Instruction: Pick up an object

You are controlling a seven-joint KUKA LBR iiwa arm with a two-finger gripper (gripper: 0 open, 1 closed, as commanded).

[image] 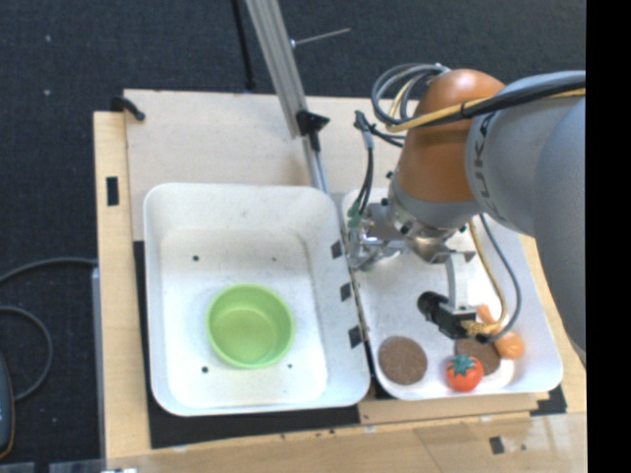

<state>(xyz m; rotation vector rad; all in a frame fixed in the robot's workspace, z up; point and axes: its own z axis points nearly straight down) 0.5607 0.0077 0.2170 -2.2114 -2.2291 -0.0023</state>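
Observation:
My gripper [363,247] hangs over the left wall of the right bin [537,323], near its far corner, under the orange-banded wrist. No object shows in it. At the near end of that bin lie a brown round disc [402,360], a red tomato toy with a green top [463,372] and a small orange piece [508,344]. Another brownish piece [485,355] sits just behind the tomato, partly hidden. All of these lie well toward the near side of the gripper.
The left bin [177,225] holds a green bowl [249,325] near its front. A slanted metal pole [281,67] rises behind the bins. Cables loop around the wrist above the right bin.

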